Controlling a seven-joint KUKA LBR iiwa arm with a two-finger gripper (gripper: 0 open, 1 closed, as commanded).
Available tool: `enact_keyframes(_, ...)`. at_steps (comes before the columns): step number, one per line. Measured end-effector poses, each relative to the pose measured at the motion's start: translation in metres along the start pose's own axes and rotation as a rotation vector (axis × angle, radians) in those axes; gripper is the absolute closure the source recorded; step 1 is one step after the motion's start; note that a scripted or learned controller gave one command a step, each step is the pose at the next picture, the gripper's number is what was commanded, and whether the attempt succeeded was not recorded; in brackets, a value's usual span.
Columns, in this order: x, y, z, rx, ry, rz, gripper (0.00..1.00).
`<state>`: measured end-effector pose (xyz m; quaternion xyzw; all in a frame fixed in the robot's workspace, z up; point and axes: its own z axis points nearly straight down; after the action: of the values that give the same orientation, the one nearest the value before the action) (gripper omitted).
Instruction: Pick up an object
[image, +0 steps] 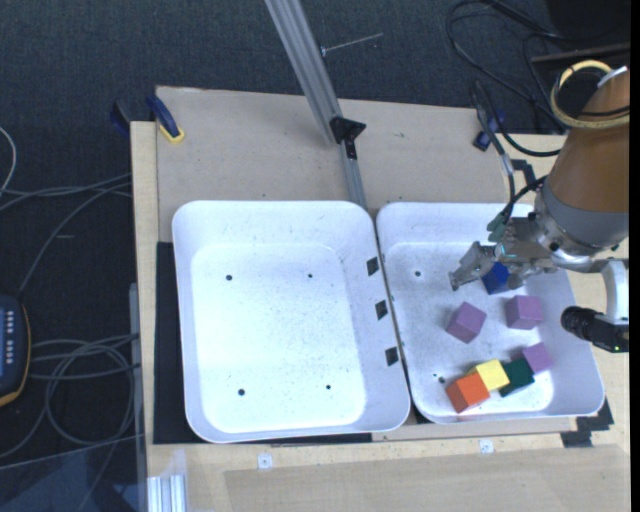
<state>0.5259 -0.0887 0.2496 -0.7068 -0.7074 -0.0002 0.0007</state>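
My tool (478, 268), whether spread or pressed together I could not tell, hovered beside the blue block (495, 281): judged light, rigid, best gripped across opposite flat faces.

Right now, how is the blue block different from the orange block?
The blue block sits near the top of the right bin, right under the gripper; the orange block sits near the bin's bottom edge, far from the gripper. The blue block stands alone and is partly hidden by the gripper, while the orange block shows fully and touches a yellow block. Both lie in the same white bin.
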Motion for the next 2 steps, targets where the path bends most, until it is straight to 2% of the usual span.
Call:
enact_keyframes(1,0.0,0.0,0.0,-0.001,0.0,0.0,0.0)
enact_keyframes(2,0.001,-0.004,0.063,0.008,0.001,0.001,0.0)
